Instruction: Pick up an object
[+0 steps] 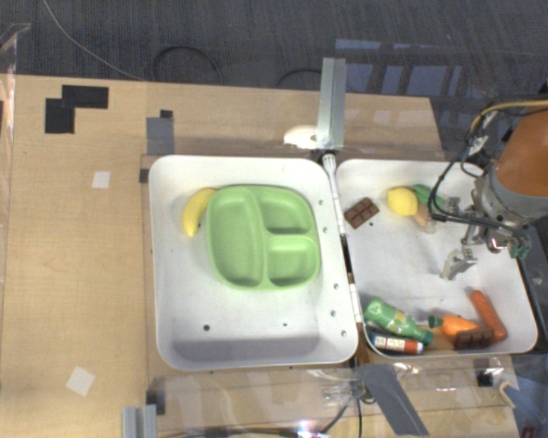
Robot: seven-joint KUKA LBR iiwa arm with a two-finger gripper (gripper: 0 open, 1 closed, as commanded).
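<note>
While reaching from right — hand (458,265) low over right bin (411,254) | seemingly empty

One overhead camera looks slantwise down on both bins (247,354).

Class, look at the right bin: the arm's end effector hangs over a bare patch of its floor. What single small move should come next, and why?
Probably a short shift toward the lemon, then a descent. The end effector sits above bare floor of the right bin, with nothing between its fingers, and the lemon lies alone and apart from the chocolate piece, so it looks like the easiest pick, unlike the crowded items along the bin's near edge.
</note>
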